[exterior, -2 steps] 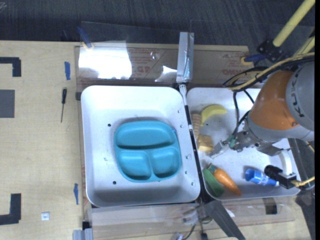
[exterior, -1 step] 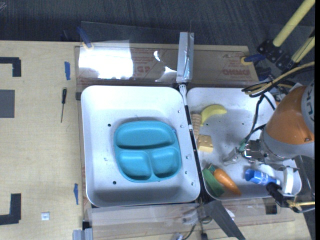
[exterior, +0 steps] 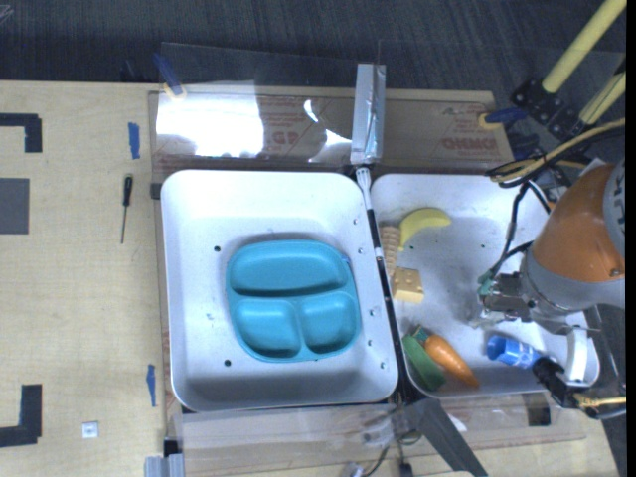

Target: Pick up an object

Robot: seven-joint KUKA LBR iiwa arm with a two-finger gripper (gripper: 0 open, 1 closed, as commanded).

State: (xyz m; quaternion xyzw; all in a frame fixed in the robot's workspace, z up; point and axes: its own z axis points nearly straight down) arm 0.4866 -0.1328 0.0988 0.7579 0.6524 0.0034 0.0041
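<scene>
The right bin (exterior: 467, 207) holds a yellow banana (exterior: 423, 224) at its far left, with a tan block (exterior: 407, 284) nearer than it. An orange carrot (exterior: 449, 358) lies on a green piece (exterior: 421, 363) in the near left corner. To the right of the carrot, at the near side, is a small blue and white object (exterior: 511, 351). My gripper (exterior: 500, 304) hangs over the right half of this bin, just above the blue object and to the right of the tan block. The wrist and cables hide its tip.
The left bin (exterior: 189, 217) carries a blue divided tray (exterior: 292, 297). A metal divider post (exterior: 367, 112) stands behind the two bins. The grey arm with its orange band (exterior: 578, 237) covers the right bin's right edge. A yellow bar (exterior: 588, 30) crosses the far right.
</scene>
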